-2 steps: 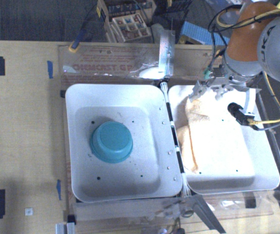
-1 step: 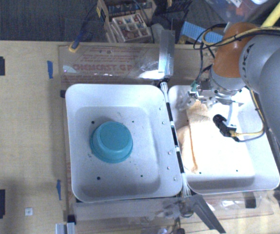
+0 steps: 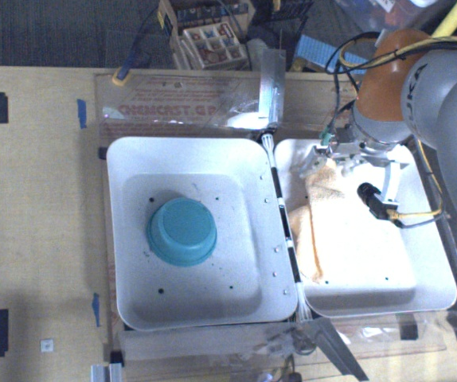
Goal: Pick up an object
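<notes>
Two white bins (image 3: 129,161): teal bowl (image 3: 182,230) left, pale cloth (image 3: 311,221) right beneath tool (image 3: 341,156), grip unclear.

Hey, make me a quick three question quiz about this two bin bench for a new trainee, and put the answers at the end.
1. True or false: the teal bowl sits upside down in the left bin.
2. What lies in the right bin? A) a red mug B) a pale tan cloth C) a yellow sponge
3. Fill in: the gripper is over the ____ bin.

Key: 1 true; 2 B; 3 right.
</notes>
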You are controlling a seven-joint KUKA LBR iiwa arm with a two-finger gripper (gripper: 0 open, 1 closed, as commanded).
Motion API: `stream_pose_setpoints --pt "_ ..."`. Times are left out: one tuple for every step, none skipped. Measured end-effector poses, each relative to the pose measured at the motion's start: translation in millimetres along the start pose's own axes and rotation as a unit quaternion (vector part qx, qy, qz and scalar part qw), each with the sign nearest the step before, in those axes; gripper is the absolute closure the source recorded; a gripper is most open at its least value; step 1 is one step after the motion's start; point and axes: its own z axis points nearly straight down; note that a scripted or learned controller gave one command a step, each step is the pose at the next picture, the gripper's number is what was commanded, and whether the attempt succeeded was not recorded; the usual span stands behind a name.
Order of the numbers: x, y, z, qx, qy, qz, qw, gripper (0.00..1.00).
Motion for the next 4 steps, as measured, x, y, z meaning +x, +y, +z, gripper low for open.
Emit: stream_pose_setpoints --pt "6 2 19 0.001 0.001 0.008 1.0000 0.00" --pt "-11 2 -8 -0.001 0.000 -0.056 0.9984 0.00" --pt "4 3 20 0.000 0.000 -0.092 0.9958 0.00" --pt "2 5 8 -0.003 -0.001 -0.091 0.9959 1.00"
